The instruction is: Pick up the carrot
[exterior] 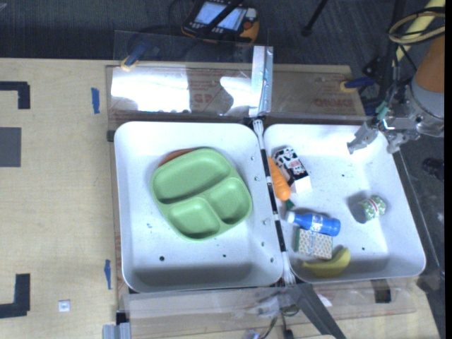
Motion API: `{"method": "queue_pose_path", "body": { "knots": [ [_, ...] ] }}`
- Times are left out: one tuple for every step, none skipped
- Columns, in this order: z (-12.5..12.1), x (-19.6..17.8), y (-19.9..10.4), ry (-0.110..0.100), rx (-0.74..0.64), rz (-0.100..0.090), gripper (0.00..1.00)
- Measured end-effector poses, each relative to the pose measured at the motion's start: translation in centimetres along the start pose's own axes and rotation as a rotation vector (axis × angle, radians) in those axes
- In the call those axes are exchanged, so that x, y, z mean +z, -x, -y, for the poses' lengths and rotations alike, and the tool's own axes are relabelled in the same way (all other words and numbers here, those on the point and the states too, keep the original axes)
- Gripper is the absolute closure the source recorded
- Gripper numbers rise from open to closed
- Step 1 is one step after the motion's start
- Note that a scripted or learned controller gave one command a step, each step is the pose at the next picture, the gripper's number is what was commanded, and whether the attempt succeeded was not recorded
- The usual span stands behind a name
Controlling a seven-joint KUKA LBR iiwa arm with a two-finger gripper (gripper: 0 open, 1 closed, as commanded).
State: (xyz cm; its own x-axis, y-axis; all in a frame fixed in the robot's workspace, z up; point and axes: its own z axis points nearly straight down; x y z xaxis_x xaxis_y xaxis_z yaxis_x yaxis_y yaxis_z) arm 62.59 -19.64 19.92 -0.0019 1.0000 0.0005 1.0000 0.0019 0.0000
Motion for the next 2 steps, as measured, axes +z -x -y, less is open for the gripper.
{"method": "queue_pose_path", "body": {
  "knots": [
    [-1.4, 11.3, -7.1, 0.006, -0.145, 0.003, 0.00],
    [-4.2, 11.1, -8.8, 0.006, -0.204, 0.011, 0.00]
  ]
}}
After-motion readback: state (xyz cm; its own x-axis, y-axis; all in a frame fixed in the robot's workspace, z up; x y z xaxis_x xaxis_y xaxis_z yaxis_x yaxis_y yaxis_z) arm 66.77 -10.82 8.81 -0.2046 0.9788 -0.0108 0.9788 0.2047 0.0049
